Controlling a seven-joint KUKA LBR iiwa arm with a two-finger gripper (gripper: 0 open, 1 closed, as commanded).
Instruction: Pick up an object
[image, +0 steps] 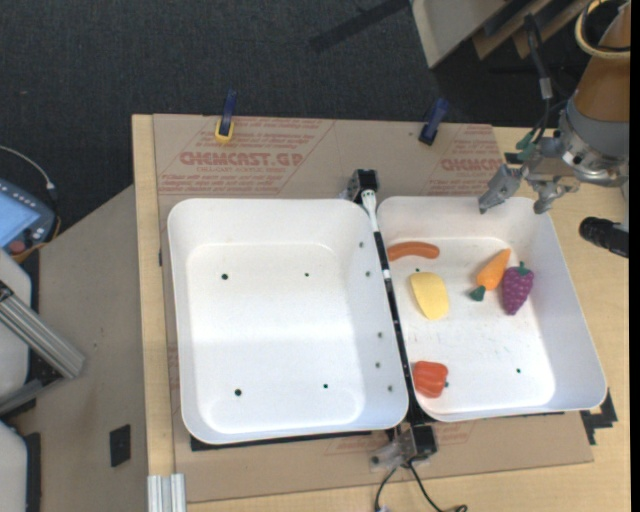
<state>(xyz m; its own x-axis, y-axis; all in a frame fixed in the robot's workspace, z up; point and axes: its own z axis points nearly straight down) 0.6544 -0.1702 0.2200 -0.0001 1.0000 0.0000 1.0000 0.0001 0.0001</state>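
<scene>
We are hovering our two-finger gripper (519, 194), fingers spread wide and holding nothing; the small orange plastic carrot (492, 271) looks light, stiff, slippery, so we should probably grip its thick middle.

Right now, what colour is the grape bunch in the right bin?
Purple, seen in the camera view: grape bunch.

A yellow clamp (225, 127) and a blue clamp (434, 122) grip the cardboard sheet (300, 155).
</scene>
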